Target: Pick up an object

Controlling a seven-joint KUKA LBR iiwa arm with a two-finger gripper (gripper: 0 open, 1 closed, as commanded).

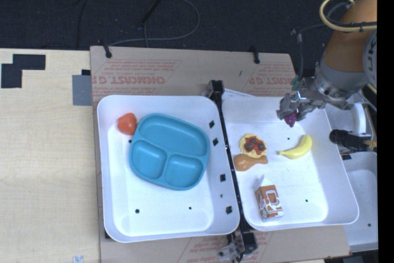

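Glossy white bins (123, 218) hold a curved banana (297, 148); hand's (290, 115) opening unclear.

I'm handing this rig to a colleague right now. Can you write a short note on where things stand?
Gripper: above the right bin, near its far edge, with nothing seen in it; finger state unclear.
Right bin: banana closest to the gripper, then a pizza slice, a drumstick, and a small carton near the front.
Left bin: blue divided plate with a tomato beside its far left corner.
Done: nothing picked yet.
Left: grasp and lift one object; the banana looks like the nearest candidate.
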